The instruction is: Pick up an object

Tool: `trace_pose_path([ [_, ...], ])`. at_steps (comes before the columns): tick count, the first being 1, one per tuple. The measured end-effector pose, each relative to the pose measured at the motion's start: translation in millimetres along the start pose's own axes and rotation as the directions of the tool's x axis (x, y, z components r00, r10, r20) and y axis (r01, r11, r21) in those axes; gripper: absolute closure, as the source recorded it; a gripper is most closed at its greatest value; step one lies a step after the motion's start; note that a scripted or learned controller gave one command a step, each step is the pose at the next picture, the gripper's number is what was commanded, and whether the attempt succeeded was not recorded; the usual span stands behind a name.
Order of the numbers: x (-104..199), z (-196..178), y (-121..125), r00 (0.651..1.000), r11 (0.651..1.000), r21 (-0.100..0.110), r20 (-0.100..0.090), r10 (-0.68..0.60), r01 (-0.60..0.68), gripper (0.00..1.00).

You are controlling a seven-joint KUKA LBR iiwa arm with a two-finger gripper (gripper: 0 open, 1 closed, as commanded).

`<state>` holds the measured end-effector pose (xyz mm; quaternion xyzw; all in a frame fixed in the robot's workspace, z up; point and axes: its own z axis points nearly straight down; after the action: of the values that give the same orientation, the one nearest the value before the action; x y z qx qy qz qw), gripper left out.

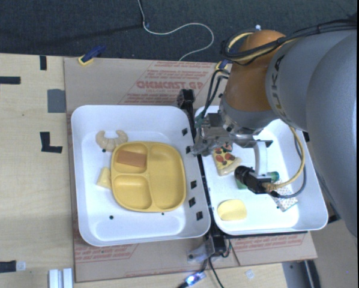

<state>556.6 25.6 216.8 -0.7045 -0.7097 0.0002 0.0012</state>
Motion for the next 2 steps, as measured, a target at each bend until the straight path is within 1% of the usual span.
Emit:
trace_pose_path([
  [1,41.8,2.8,9.2,1.0,1.0,0.0,0.0,0.001,-0.001,1.0],
  [2,33.5,2.5,5.0,1.0,1.0,0.001,0.003,0.007,-0.007,1.0],
])
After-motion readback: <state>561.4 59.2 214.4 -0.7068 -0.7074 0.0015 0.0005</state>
